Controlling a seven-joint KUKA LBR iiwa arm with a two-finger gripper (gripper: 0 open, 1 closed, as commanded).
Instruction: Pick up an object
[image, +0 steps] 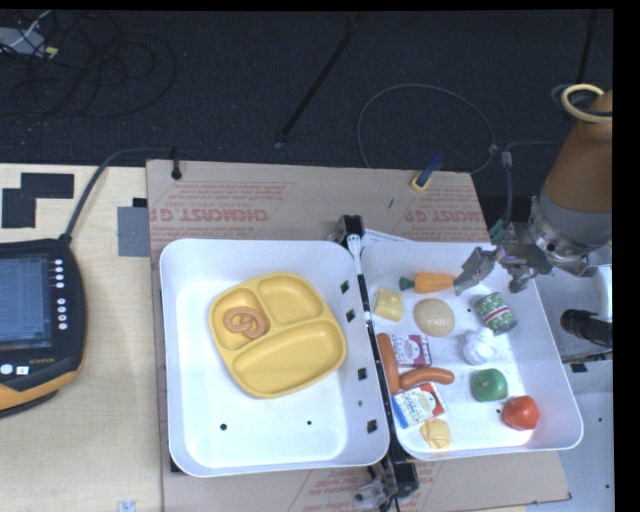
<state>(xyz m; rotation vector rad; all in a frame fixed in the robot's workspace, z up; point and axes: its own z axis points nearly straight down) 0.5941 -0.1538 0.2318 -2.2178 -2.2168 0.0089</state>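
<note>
Left bin (190, 300): I see the divided plate (278, 333) in it.
Right bin (560, 400): food items; gripper (497, 266) over its back.

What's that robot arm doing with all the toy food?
The arm reaches in from the right, and its tool is open above the right bin, near the far end. It holds nothing. Just below it lie a carrot and a small can. The other toy food lies loose in that bin. The left bin holds a yellow plate.

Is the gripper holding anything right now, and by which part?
Nothing is held. The gripper hangs open above the right bin, its fingers bare, near the green-striped can.
</note>
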